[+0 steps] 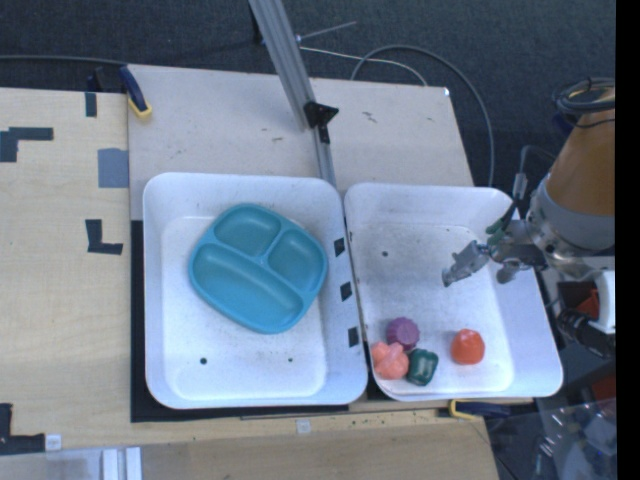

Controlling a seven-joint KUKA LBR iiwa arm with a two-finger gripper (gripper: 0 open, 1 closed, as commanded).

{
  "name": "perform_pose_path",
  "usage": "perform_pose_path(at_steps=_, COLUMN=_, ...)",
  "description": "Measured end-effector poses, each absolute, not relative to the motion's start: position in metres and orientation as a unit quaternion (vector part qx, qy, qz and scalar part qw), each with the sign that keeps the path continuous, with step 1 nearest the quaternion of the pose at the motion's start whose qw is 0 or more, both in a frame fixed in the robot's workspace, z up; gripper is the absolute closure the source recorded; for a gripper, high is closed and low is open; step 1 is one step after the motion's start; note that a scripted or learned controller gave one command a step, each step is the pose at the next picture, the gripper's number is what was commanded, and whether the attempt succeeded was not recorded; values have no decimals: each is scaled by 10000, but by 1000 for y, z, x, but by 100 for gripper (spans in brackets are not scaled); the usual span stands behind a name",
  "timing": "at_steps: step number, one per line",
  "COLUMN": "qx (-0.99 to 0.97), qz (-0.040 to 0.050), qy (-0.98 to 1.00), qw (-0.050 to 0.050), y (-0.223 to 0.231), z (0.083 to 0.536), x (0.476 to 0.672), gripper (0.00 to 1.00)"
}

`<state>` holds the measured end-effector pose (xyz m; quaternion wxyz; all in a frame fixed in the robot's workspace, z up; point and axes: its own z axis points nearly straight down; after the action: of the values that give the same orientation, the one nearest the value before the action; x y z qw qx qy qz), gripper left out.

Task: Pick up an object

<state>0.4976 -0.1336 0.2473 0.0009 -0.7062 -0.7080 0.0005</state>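
From above, the bench carries two shallow white bins side by side. The left bin (170, 268) holds a teal divided plate (259, 266), lying flat near its middle. The right bin (420, 218) has four small objects gathered near its front edge: a purple piece (403, 331), an orange-pink piece (389, 360) touching it, a dark green piece (422, 366) just beside both, and an orange-red piece (467, 346) a little apart to the right. The gripper (470, 263) hangs over the right bin's middle, well apart from the objects; nothing sits between its fingers, and whether they are spread or pressed together cannot be made out.
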Motion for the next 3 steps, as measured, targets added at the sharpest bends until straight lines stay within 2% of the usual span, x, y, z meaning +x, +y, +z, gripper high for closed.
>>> perform_pose_path(at_steps=1, qx=-7063, qz=4, qy=-7079, qw=8, y=-134, z=247, x=498, gripper=0)
perform_pose_path(at_steps=3, qx=-7067, qz=22, qy=-7075, qw=29, y=-136, z=132, x=505, gripper=0)
